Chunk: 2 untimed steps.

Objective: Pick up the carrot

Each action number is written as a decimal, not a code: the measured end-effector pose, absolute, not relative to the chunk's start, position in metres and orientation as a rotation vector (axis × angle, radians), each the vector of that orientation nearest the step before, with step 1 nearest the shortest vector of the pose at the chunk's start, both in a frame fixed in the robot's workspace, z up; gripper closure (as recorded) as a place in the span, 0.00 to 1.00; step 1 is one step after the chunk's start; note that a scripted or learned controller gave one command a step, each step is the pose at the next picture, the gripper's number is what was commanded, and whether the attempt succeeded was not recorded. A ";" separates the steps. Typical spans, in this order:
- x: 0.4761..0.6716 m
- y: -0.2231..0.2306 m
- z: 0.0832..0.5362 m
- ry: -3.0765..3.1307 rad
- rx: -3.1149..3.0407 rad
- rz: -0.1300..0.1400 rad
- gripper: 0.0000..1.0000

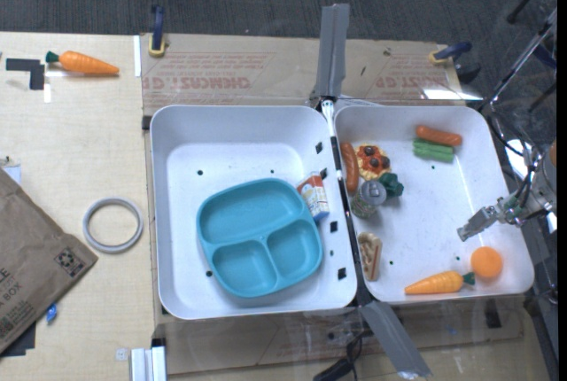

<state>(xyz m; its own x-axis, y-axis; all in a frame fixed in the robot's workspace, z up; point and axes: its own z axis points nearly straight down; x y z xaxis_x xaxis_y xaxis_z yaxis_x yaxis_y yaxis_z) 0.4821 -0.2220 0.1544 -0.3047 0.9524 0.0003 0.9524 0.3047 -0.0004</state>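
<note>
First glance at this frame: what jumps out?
The blue divided tray takes up most of the left bin, the largest block of color. In the right bin, a carrot lies near the front edge beside an orange ball, with the gripper just above them at the right wall. A second carrot sits out on the bench, far left.

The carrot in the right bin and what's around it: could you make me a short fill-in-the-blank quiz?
1. The carrot lies in the ___ bin.
2. The round fruit beside its leafy end is an ___.
3. The divided plate in the left bin is coloured ___.

Missing words: right; orange; blue.
</note>
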 end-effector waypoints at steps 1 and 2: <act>0.478 -0.222 0.091 -2.842 -1.340 -0.002 0.00; 0.479 -0.221 0.101 -2.843 -1.344 -0.003 1.00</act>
